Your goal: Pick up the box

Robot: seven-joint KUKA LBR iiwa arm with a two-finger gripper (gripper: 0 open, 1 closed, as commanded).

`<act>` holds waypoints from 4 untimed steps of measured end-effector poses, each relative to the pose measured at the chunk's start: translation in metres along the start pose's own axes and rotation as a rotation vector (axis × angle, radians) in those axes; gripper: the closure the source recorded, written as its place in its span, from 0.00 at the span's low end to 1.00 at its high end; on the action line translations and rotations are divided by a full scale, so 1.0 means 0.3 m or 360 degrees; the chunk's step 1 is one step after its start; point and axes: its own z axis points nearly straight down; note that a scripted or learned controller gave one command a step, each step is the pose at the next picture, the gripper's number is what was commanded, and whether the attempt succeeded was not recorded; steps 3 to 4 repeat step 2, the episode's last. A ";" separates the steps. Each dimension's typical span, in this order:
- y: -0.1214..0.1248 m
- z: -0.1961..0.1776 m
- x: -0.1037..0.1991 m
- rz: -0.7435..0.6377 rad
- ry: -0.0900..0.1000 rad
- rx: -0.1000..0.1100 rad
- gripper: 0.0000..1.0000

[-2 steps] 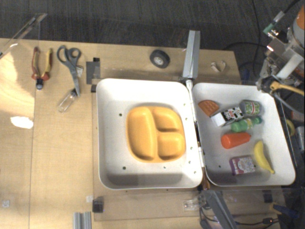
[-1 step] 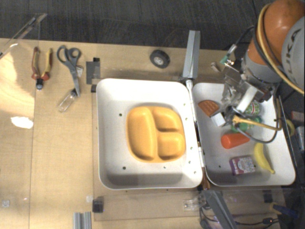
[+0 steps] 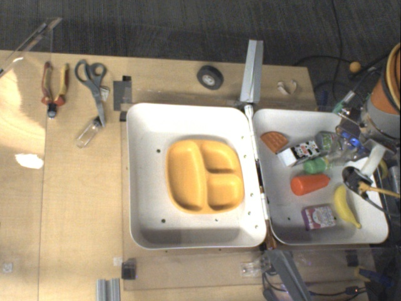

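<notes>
Camera view: box [image 3: 318,216] in rt bin [image 3: 285,213]

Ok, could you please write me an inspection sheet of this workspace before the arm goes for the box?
Surface: wooden bench with two white bins; the left bin holds a yellow divided tray.
Job's things: purple box at the near side of the right bin; white and black box farther back.
Clutter: in the right bin, banana, red cylinder, green item, brown item; on the bench, scissors, pliers, tape roll.
Grippers: gripper over the right bin's far right part, apart from both boxes.
Cables: dark cables on the floor behind the bench.
Surroundings: dark carpet.
</notes>
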 end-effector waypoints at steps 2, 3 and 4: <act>-0.178 -0.085 0.114 -0.1182 0.0002 -0.0005 1.00; -0.178 -0.085 0.114 -0.1182 0.0002 -0.0005 1.00; -0.178 -0.085 0.114 -0.1182 0.0002 -0.0005 1.00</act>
